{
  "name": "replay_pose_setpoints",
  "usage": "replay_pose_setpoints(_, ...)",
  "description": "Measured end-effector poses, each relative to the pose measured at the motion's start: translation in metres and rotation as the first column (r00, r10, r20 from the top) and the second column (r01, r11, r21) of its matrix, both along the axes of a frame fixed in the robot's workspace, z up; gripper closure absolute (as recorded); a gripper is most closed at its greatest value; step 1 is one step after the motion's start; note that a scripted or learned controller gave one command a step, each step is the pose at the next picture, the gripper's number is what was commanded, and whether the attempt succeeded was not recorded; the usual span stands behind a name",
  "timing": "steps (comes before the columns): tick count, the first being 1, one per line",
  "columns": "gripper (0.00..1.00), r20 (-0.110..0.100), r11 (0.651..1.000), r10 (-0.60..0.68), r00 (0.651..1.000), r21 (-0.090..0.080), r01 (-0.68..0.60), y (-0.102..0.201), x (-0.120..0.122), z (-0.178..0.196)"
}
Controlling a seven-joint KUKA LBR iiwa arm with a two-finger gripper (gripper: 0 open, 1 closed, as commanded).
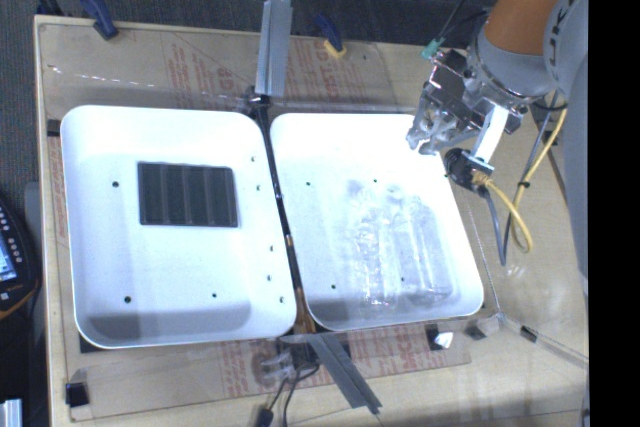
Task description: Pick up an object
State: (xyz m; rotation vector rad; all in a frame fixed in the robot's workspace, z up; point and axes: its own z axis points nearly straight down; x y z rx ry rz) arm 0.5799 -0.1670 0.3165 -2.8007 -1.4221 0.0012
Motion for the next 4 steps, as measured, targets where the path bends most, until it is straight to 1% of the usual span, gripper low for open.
replay_pose_setpoints(1,1.0,0.003,0.955,-0.295,0.955,0.001,0.295,0.044,-0.027,0.068)
replay_pose_setpoints(2,1.0,-0.005,0.78,-0.625,0.78,-0.001,0.625,0.033,-0.079,0.016)
replay_pose_setpoints(3,1.0,-0.006,0.828,-0.56,0.828,-0.002,0.56,0.048,0.026,-0.019)
replay_pose_setpoints(4,1.0,-0.001,0.743,-0.669,0.743,-0.001,0.669,0.124,0.025,-0.035)
